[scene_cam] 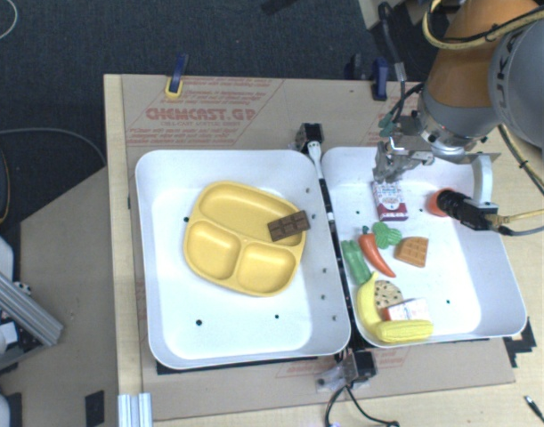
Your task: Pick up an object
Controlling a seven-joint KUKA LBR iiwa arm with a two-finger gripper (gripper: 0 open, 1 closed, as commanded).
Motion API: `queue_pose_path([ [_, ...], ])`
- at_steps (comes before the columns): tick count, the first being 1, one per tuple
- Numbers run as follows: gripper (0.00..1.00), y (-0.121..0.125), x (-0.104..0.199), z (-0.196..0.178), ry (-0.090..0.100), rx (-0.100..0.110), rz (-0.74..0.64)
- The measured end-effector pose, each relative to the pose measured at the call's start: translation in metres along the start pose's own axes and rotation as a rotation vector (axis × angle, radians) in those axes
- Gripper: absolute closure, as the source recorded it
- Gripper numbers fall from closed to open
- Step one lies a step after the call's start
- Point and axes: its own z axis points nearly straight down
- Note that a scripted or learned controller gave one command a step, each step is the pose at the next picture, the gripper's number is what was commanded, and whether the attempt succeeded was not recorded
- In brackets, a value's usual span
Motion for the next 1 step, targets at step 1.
queue_pose_path([
  [1, 1.0, 0.0019, 0.0097, -0.0182, 0.001, -0.003, -0.001],
])
